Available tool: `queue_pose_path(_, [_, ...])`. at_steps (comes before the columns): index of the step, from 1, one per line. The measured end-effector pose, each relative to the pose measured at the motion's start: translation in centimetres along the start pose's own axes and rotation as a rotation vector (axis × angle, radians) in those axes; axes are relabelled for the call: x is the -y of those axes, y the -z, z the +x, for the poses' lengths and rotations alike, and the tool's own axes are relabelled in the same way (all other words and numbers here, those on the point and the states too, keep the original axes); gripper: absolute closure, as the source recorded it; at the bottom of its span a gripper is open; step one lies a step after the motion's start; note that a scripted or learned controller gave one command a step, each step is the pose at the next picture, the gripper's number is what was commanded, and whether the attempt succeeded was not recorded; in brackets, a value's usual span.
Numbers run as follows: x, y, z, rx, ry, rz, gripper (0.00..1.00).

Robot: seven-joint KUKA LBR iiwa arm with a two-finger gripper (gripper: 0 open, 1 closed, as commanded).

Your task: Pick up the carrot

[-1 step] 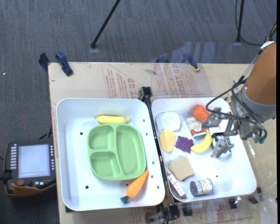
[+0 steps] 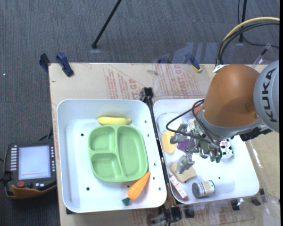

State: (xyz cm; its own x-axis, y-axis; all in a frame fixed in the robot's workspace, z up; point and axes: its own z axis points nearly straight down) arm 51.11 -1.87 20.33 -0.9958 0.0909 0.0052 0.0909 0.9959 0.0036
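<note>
The carrot [image 2: 139, 185] is orange with a dark green stub and lies slanted in the front right corner of the left bin [image 2: 68, 126], its tip against the rim of the green divided plate [image 2: 118, 153]. My gripper [image 2: 185, 163] hangs in the right bin [image 2: 247, 173], low over a tan bread-like piece [image 2: 185, 174]. It is to the right of the carrot, across the wall between the two bins. Nothing orange shows at the gripper.
A yellow banana [image 2: 114, 120] lies behind the plate. The right bin holds a yellow piece [image 2: 168, 142], a purple item [image 2: 183, 145], a small can [image 2: 203, 189], a narrow packet [image 2: 178, 190] and a white patterned object [image 2: 225, 149]. A control pendant [image 2: 30, 166] sits left of the bench.
</note>
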Motion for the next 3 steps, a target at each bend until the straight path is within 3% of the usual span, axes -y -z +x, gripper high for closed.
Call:
queue_pose_path(1, [-5.5, -0.1, -5.7, 0.005, -0.22, 0.002, 0.0])
queue_pose_path(2, [-2.9, -1.7, -3.6, 0.003, -0.315, 0.003, 0.0])
queue_pose_path(3, [2.1, -1.6, -8.0, 0.006, -0.752, 0.003, 0.0])
